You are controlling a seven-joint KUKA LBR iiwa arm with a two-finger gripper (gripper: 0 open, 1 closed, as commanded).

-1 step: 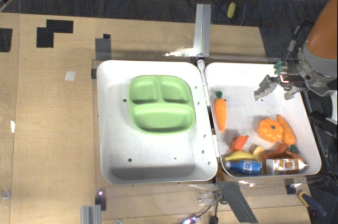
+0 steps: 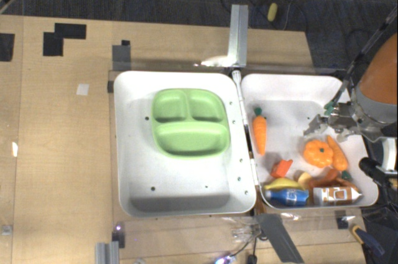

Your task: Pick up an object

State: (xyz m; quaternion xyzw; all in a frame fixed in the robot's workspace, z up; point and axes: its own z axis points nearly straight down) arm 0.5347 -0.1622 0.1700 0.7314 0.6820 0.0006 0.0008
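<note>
Tool (image 2: 324, 124), spread and holding nothing just above the orange pumpkin (image 2: 317, 154), risks being deflected by crowded neighbouring toys.

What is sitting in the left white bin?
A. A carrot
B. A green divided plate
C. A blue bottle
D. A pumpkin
B: the green divided plate lies alone in the left bin, while the carrot and the other toys are in the right bin.

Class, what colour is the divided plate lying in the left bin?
Light green: the divided plate in the left bin, clearest in the camera view.
</note>
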